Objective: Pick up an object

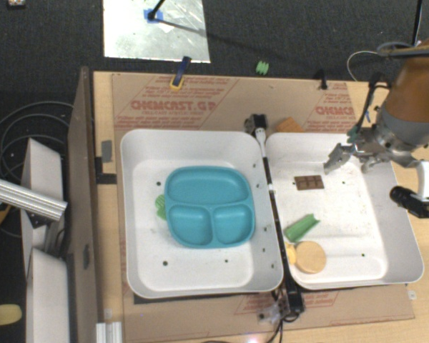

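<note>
Gripper [341, 156] over R bin [386, 213] w/ 3 items.

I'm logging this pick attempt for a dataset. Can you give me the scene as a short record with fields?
left bin: holds a blue divided plate, with a green item peeking out at its left edge
right bin: brown chocolate-like square, green piece, tan round disc
tool: above the right bin's upper part, nothing seen in it
arm: enters from the right
</note>
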Tool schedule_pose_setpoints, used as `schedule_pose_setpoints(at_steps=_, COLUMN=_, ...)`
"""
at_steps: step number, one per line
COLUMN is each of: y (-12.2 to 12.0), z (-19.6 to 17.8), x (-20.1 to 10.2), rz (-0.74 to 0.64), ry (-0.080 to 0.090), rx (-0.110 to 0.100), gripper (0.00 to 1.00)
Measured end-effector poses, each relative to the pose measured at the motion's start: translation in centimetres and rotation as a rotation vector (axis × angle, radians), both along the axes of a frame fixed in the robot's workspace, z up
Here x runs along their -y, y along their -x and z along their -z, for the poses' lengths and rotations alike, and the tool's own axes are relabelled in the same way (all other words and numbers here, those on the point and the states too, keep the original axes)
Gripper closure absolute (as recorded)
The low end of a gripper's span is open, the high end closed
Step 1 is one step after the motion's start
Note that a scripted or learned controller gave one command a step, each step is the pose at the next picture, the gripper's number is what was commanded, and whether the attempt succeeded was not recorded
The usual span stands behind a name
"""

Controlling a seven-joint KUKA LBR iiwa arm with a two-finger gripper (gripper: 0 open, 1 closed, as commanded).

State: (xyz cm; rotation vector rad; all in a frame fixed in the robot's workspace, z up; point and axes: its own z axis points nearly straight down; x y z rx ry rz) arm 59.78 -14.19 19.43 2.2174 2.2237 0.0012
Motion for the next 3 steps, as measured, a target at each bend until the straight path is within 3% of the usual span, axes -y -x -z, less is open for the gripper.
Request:
schedule_pose_setpoints(at_steps=1, y=-0.4, z=11.5, x=-1.7, rz=-0.002, ry=-0.001, rx=-0.002, gripper=0.0)
schedule_pose_setpoints(at_steps=2, y=-7.5, z=10.8, x=0.9, rz=-0.004, ry=0.003, rx=0.009, gripper=0.0)
schedule_pose_setpoints(at_steps=3, y=-4.0, z=10.9, x=0.6, rz=0.002, ry=0.0, rx=-0.002, gripper=0.0)
